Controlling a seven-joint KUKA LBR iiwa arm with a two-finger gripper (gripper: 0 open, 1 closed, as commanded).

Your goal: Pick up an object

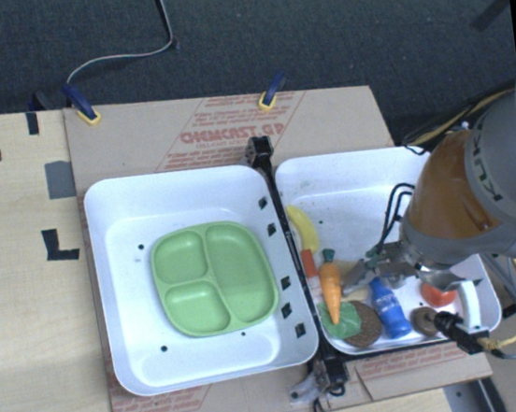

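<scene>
Cardboard-topped bench [322, 116]; arm [468, 187] bent over right bin [349, 184], fingers [393, 267] state unclear.

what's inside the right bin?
Right bin: banana, carrot, blue bottle, brown disc, red piece. The arm covers its right side.
</scene>
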